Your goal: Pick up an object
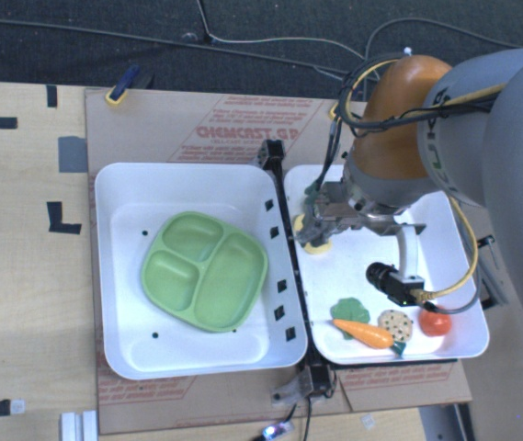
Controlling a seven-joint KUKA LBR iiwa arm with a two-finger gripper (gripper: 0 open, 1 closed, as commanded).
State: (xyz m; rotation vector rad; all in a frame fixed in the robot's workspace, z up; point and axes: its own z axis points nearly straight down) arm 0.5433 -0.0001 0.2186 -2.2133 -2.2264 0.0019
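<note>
I've got the claw (pixel 319 231) low at the right bin's (pixel 463 343) left wall, over a small yellow piece (pixel 314 243) right beneath it; can't tell its opening.

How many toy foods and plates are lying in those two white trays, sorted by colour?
Green: 2, the divided plate and a leafy vegetable
Orange: 1, the carrot
Red: 1, the tomato
Tan: 1, the speckled cookie
Yellow: 1, a piece partly hidden under the gripper
Total: 6

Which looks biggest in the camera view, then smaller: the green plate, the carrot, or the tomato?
1. Green plate, by far the biggest.
2. Carrot.
3. Tomato, the smallest.
</note>
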